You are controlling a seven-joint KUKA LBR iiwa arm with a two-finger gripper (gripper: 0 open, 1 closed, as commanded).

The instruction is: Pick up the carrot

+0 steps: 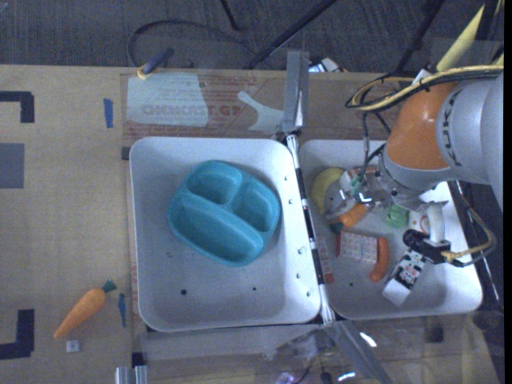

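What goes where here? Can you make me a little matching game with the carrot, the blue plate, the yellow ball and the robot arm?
Things:
1. carrot
2. blue plate
3. yellow ball
4. robot arm

Places:
A. in the left bin
B. over the right bin
C. on the bench, outside both bins
D. in the right bin, near its left wall

Pairs: 1-C, 2-A, 3-D, 4-B

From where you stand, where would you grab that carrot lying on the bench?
Probably across the thick orange middle of the carrot, coming straight down from above. It lies flat and slanted on the bench outside the bins, tapering toward one end, so closing across its width looks steadiest.
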